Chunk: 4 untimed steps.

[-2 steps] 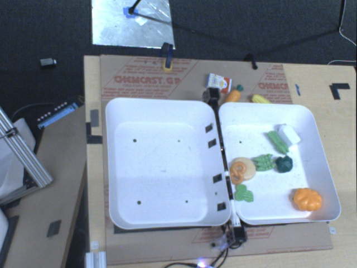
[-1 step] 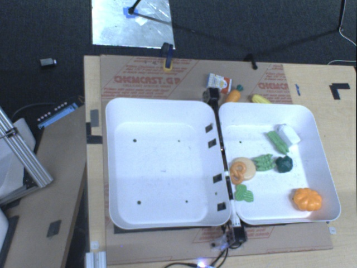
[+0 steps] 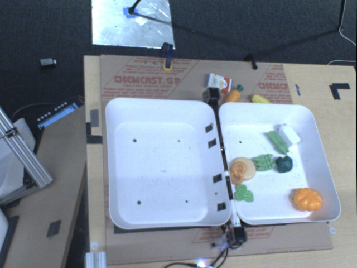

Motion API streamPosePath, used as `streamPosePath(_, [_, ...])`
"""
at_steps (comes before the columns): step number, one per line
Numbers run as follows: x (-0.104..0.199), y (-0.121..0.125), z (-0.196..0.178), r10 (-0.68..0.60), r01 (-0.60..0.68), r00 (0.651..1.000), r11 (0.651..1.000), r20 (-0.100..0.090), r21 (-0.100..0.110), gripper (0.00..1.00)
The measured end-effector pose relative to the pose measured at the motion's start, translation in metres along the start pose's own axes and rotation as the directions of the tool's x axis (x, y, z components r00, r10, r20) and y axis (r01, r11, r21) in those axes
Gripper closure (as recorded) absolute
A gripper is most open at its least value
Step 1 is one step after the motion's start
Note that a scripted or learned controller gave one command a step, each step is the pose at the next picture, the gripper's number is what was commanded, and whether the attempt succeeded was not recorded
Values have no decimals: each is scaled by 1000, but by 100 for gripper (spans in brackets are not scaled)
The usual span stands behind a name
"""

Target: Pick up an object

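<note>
Dark carpet all around, with a cardboard-covered bench (image 3: 139,80) in the middle and two shallow white bins sitting side by side on it. Left bin (image 3: 162,166) has nothing to grab; everything worth picking is in the right bin (image 3: 312,149).

So what's in there: an orange pumpkin-looking toy (image 3: 307,199) near the front right corner, a tan round piece (image 3: 242,170) close to the divider, a small green leafy bit (image 3: 244,194) just in front of it, a light green piece (image 3: 264,162) touching the tan one's right side, a dark green lump (image 3: 284,163) beside that, and a long green pod (image 3: 277,141) with a white block (image 3: 289,134) right against its far end.

No gripper anywhere over the bins, so whether it's apart or together I can't tell. The arm comes in from the right, so my guess is the pumpkin toy is the nearest reach and it stands well apart from the rest, which makes it the easy target. It's roundish, no real long axis, so approach angle hardly matters.

The pod is the one with a clear direction: its long axis runs diagonally, from back-left to front-right. Grabbing it would probably mean closing across that line, and the white block crowding it could get in the way.
</note>
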<state>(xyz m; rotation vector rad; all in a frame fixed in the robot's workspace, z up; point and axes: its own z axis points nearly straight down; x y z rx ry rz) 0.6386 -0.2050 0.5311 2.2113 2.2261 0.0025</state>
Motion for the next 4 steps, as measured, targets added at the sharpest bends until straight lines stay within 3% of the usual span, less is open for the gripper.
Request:
streamPosePath(1, [-1,31,-4,1,-1,1000,1000,0,0,100])
streamPosePath(2, [-1,30,-4,2,-2,1000,1000,1,1,100])
streamPosePath(3, [-2,-84,-7,10,-10,1000,1000,-1,1,100])
streamPosePath(4, [-1,-26,-4,1,-1,1000,1000,1,-1,100])
